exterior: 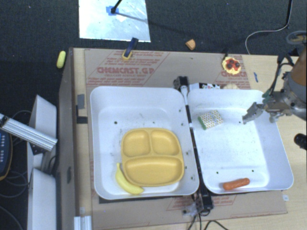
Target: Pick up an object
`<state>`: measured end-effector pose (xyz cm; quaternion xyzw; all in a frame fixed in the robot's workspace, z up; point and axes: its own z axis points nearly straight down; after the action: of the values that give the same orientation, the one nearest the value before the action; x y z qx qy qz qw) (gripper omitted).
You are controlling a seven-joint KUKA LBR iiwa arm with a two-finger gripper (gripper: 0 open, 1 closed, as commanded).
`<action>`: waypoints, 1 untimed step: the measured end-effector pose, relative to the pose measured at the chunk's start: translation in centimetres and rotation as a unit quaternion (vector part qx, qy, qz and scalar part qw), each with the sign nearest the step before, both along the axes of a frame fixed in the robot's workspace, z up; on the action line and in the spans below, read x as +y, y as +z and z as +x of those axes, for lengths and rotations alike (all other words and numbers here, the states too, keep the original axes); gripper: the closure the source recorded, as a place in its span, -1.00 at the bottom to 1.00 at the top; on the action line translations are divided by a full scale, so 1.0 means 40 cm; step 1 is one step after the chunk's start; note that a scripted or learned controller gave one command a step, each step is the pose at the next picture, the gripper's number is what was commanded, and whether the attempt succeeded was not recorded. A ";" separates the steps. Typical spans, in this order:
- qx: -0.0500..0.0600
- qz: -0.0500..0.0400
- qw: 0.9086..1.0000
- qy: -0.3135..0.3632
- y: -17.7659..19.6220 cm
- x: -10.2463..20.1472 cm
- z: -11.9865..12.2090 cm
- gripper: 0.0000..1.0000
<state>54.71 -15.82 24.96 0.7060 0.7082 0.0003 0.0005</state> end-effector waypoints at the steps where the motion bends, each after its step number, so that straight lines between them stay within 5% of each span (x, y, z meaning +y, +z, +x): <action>1: 0.000 0.000 1.000 0.000 -0.123 0.123 0.073 -1.00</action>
<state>57.62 -10.91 20.06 0.7057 0.7085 0.0003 0.0000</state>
